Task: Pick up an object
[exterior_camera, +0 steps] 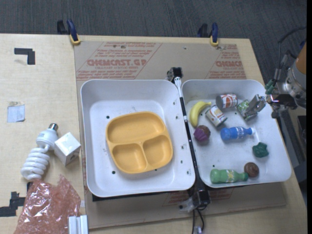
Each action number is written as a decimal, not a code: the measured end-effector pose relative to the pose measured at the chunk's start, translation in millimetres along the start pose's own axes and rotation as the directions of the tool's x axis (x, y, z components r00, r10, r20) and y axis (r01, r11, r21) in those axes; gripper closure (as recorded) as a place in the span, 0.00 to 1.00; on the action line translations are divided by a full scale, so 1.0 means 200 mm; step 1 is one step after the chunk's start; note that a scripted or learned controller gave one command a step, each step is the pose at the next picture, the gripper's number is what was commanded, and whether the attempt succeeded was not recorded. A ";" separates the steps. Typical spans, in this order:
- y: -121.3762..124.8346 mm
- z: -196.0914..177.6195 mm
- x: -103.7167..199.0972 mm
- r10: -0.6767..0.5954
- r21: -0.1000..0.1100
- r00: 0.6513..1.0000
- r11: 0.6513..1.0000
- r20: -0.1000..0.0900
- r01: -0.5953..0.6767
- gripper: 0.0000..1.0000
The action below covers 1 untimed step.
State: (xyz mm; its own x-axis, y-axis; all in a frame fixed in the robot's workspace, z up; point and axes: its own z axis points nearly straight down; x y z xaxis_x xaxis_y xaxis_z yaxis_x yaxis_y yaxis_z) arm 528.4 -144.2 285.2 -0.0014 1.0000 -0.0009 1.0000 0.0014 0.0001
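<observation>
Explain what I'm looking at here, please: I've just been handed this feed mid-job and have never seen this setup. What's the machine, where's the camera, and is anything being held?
One fixed camera looks down at a slant on a bench. The machine is a robot arm entering from the picture's right, and its gripper hangs over the right white bin. I can't tell how its jaws stand, and nothing is visibly held.

That bin holds a banana, a small can, a blue bottle, a green bottle and a purple fruit.

The left white bin holds a yellow divided plate. On the bench beside it lies a spiral light bulb.
</observation>
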 end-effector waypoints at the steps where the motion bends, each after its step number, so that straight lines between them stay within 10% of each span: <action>1: -0.08 0.84 -0.06 0.003 0.000 1.000 1.000 -0.001 -0.003 0.00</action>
State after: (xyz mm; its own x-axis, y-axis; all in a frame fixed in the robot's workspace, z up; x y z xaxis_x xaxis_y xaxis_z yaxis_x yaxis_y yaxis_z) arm 512.5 -156.3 117.2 0.0012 1.0000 0.0002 1.0000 -0.0012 -0.0003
